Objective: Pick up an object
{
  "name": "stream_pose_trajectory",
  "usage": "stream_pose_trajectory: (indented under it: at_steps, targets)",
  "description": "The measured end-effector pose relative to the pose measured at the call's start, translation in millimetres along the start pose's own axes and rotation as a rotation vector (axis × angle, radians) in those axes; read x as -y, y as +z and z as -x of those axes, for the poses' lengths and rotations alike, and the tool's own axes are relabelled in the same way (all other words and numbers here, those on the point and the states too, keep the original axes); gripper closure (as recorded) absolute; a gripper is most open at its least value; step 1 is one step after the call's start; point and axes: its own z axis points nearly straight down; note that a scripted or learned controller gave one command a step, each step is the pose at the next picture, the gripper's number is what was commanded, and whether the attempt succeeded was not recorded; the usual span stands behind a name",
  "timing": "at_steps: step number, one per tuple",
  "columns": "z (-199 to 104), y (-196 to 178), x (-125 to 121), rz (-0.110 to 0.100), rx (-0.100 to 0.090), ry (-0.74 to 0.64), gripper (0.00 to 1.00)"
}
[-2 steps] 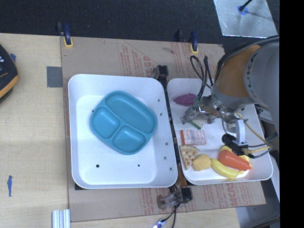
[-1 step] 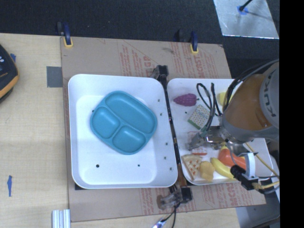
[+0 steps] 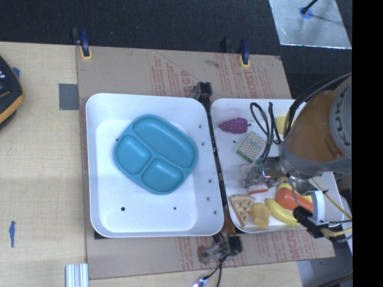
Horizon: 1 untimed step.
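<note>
I cannot tell the gripper's (image 3: 258, 175) state, so I centre it over the banana (image 3: 280, 211) in the right bin (image 3: 222, 109) before descending.

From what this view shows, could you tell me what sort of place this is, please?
Most likely a robotics lab test bench: two white bins sit on cardboard clamped to a wooden table, the right bin holds toy food such as a banana, and a KUKA arm reaches in.
</note>
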Motion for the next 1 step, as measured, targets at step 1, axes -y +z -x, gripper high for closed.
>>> stream_pose_trajectory:
  at_steps: [1]
  targets:
    - [-49.3,-90.9,-35.6,0.004,-0.001,0.003,1.00]
